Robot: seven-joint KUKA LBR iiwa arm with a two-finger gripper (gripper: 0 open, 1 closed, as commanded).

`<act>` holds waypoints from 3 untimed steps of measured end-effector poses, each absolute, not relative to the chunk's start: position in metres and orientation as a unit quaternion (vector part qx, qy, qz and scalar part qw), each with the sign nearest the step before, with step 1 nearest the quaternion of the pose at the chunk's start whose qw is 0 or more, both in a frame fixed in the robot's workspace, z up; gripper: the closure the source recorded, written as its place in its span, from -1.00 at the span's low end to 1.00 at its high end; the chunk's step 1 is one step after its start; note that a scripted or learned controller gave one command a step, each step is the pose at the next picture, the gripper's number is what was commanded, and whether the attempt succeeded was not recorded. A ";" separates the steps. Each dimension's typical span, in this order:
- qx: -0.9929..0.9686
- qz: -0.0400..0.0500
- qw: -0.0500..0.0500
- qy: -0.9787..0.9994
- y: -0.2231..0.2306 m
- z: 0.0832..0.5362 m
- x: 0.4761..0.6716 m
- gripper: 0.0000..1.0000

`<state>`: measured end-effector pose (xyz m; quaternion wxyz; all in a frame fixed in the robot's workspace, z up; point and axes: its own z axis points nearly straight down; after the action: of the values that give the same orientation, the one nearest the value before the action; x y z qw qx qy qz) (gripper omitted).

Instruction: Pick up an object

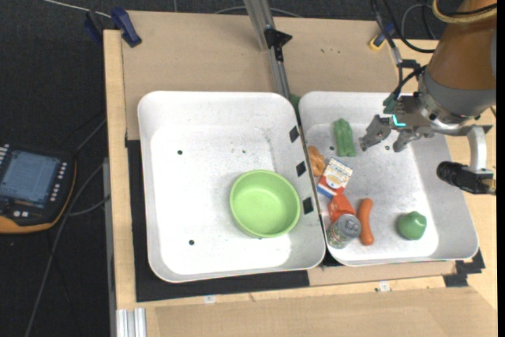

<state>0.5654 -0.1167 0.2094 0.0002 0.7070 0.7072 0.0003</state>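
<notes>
- The table (205,35) carries two white bins side by side, their inner walls touching along the middle.
- The left bin (197,138) holds one thing, a green bowl (265,204), upright near its front right corner, close to the dividing wall.
- The right bin (442,241) holds the small things: a green pickle (343,137) near the back, an orange piece (316,162) against the dividing wall, a carton (337,174) just beside it, a red piece (341,207) below that, a can (344,231) touching the red piece at the front, a carrot (365,220) just right of the can, and a green pepper (411,226) apart at the front right.
- The claw (392,135) hangs over the back of the right bin, fingers spread wide with nothing between them, just right of the pickle.
- The pickle is the nearest candidate, I judge: it looks like a light, stiff plastic toy, smooth and rounded, so it may roll or squirt out of a squeeze. Taking it across its narrow width at mid-length seems safest.
- The bowl looks light and rigid; its rim is the only place to pinch.
- The can probably weighs more and is slick; it lies crowded by the red piece and carrot, so fingers have little room.
- The pepper stands free, but its round form offers a poor hold.
</notes>
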 end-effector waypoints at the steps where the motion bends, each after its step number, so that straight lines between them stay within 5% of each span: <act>1: 0.707 0.000 0.000 0.707 -0.117 0.209 0.565 -1.00; 3: 0.707 -0.002 -0.002 0.707 -0.118 0.106 0.567 -1.00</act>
<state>0.5668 -0.1177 0.1056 -0.0021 0.7071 0.7071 -0.0016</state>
